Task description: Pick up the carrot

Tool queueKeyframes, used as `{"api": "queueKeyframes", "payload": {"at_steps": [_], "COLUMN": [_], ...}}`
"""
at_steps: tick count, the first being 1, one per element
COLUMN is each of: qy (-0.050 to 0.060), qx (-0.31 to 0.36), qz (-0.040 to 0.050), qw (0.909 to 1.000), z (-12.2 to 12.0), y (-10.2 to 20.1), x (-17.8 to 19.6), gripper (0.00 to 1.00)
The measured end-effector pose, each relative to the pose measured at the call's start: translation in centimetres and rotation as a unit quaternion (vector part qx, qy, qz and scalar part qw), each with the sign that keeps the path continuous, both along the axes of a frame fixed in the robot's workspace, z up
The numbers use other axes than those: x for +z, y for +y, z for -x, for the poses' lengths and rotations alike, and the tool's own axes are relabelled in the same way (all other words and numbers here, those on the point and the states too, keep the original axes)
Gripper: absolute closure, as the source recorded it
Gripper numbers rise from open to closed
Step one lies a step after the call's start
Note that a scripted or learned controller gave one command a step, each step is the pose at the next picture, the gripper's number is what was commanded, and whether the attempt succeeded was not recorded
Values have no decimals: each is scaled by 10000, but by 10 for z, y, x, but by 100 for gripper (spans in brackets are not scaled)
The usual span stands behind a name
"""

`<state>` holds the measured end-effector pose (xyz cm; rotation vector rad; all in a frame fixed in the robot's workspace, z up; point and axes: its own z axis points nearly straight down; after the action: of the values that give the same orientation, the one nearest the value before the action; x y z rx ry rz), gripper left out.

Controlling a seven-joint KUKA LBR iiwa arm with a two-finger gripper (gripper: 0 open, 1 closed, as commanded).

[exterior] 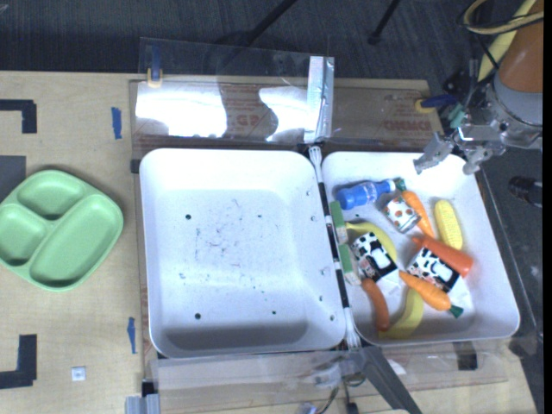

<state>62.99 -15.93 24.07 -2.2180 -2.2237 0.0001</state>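
Note:
An orange carrot [428, 292] with a green stub at its right end lies in the right bin [496, 309], near the front, partly across a banana [407, 315]. A second slim orange piece [417, 211] lies further back beside a yellow corn cob [447, 222]. My gripper [450, 160] hangs over the bin's back right corner, well behind the carrot. Its two fingers stand apart, open, with nothing between them.
The right bin also holds a blue bottle [366, 192], a small can [397, 215], two black-and-white cartons [373, 256], a red-orange piece [446, 253] and a reddish sausage shape [377, 305]. The left bin [228, 248] adjoins it. A green divided plate [56, 228] sits far left.

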Motion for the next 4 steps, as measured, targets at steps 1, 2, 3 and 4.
{"api": "queueKeyframes", "payload": {"at_steps": [1,2,3,4], "qy": [-3,-9,-27,-169], "qx": [451,1946,1931,874], "qz": [4,2,15,-25], "qw": [9990,9809,9812,9960], "z": [-3,-3,-22,-5], "y": [-32,-48,-62,-54], "x": [-55,-74,-119,-137], "gripper": [0,0,0,0]}}
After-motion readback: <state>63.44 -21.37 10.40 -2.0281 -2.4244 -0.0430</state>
